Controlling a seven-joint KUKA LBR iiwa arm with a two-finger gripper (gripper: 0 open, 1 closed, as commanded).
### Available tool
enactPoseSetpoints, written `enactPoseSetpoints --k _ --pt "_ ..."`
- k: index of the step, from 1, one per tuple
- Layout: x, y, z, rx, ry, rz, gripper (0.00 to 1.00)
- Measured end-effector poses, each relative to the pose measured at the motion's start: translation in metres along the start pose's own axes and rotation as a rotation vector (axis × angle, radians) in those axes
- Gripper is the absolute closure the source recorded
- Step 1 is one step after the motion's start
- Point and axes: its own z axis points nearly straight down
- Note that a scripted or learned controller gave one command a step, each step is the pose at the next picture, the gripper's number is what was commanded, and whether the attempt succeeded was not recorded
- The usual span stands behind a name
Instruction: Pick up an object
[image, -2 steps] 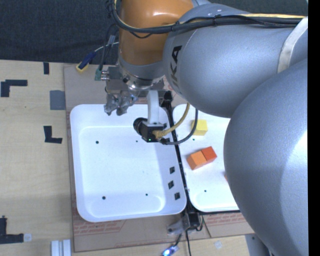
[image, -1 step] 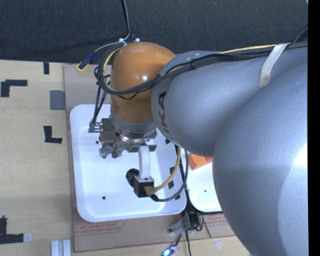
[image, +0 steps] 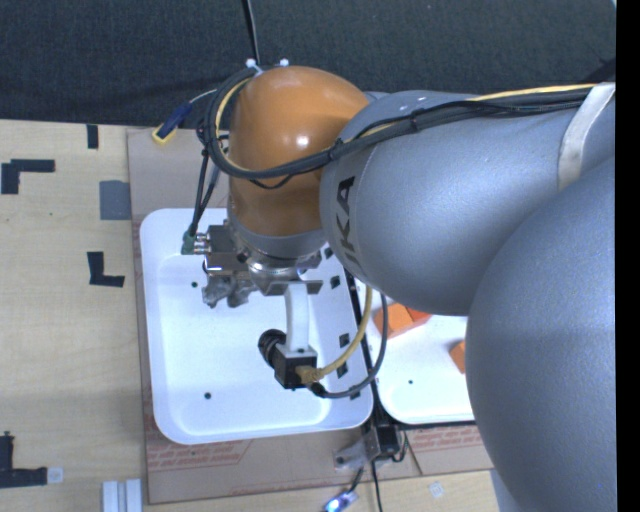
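Camera view: the grey arm comes in from 3 o'clock and covers most of the right half of the scene. Its orange band stands at about 12 o'clock, above the wrist. The wrist points down over the left bin, which lies on the bench at roughly 8 o'clock from the middle of the view.

The claw hangs over the white floor of that bin, toward the 10 o'clock part of it. Whether it is apart or together cannot be told from this angle, and nothing can be seen held in it. Whether it touches the bin floor is also unclear.

The right bin sits just beside the left one at about 4 o'clock, largely hidden under the arm. An orange object lies in it near the shared edge, at 3 o'clock from the claw and well apart from it. A smaller orange piece shows at 4 o'clock of the first, partly covered by the arm.

Black tape marks lie on the bench at 9 o'clock.
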Motion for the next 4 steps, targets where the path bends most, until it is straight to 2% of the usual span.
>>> enactPoseSetpoints --k 1,2,3,4 --pt "0.0 -0.02 -0.021 0.001 0.0 -0.001 1.0" --pt "-0.037 0.018 -0.047 -0.002 -0.001 0.004 1.0" --pt "0.001 0.047 0.021 0.006 -0.004 -0.001 1.0" --pt "0.0 -0.024 0.077 0.012 -0.005 0.0 1.0"
